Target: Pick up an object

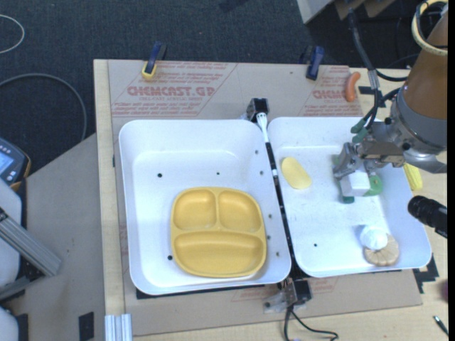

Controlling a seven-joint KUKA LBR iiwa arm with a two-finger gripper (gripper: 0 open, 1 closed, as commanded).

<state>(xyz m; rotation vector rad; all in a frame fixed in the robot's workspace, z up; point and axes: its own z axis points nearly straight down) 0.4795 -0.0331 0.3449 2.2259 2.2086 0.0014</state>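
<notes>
My gripper (350,168) hangs low over the upper right part of the right bin (320,254). Right below and beside it lies a small white and green object (361,185), touching or nearly touching the gripper. A yellow oval object (296,173) rests at the upper left of the same bin, apart from the gripper. Near the bin's lower right corner sit a white round object (373,236) and a tan cookie-like disc (382,253), pressed together.
The left bin (142,162) holds a yellow divided plate (217,231). A small orange object (352,87) lies on the board behind the right bin. Blue clamps (153,60) (314,62) grip the board's far edge.
</notes>
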